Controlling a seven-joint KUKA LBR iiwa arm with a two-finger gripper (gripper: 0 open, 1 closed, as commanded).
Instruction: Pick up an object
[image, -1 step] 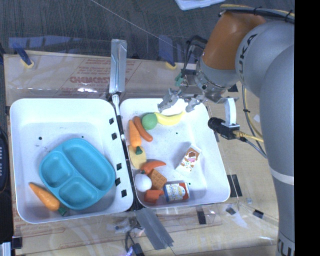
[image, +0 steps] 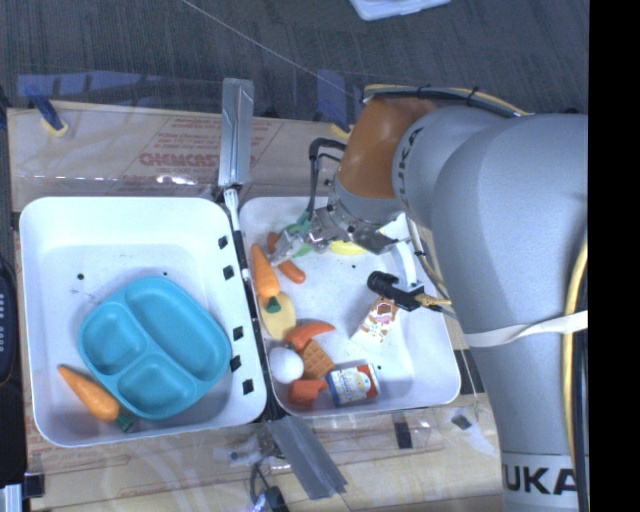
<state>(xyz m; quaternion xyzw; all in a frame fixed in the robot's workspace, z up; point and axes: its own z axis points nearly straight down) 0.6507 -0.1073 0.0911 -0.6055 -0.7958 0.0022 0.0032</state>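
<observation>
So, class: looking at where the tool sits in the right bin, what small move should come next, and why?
Probably a short descent with a slight shift toward the small orange piece. The tool sits at the right bin's upper left, just above that piece and beside the long carrot, with nothing visibly gripped.

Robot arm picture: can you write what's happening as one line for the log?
arm: over right white bin | gripper: low at bin's back left | nearest: small orange toy sausage, long orange toy carrot | held: nothing seen
</observation>
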